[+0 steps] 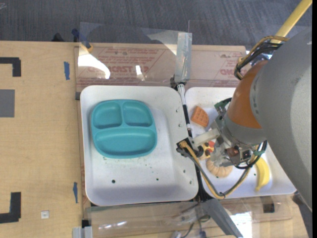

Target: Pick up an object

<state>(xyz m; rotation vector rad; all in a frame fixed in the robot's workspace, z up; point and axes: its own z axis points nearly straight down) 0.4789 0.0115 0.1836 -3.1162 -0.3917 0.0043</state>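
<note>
The right bin [233, 186] holds an orange waffle-like piece [200, 116], a tan ring-shaped pastry [219, 168] and a yellow banana [262, 175]. The arm's wrist and gripper [221, 152] hang low over the middle of this bin, right above the pastry. The orange band sits just above the wrist. The wrist body and cables hide the fingertips, and whatever lies directly beneath them is covered. A small red and white bit [210, 145] shows beside the gripper.
A teal divided plate [124, 128] lies in the left bin [133, 187]. A black and yellow cable [190, 150] loops over the divider between the bins. A clear plastic wall [148, 58] stands behind both bins, with a cardboard sheet [34, 133] to the left.
</note>
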